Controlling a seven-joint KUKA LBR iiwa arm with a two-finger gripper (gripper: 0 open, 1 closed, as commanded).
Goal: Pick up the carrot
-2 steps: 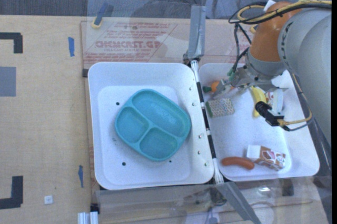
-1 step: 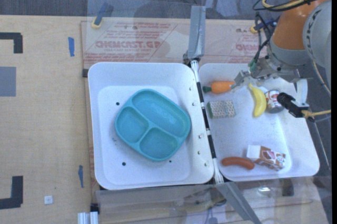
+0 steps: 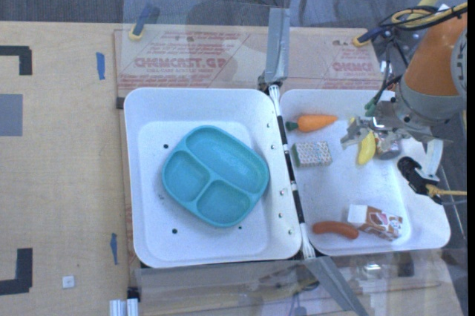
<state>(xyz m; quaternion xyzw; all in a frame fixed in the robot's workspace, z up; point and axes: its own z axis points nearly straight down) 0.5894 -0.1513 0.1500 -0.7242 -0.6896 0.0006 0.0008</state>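
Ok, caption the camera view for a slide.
Gripper over the right bin by a banana; carrot lies apart.

The grey arm with its orange band (image 3: pixel 436 62) enters from the frame's upper right, wrist bent downward, its gripper (image 3: pixel 369 130) hanging at the frame's right-centre

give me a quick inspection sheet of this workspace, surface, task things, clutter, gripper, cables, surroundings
surface: two white bins side by side, left bin and right bin
job's things: carrot lies at the far left of the right bin, untouched
clutter: blue divided plate in the left bin; banana, speckled block, sausage, small packet in the right bin
grippers: gripper over the banana, apart from the carrot
cables: bundle on the arm
surroundings: wooden bench
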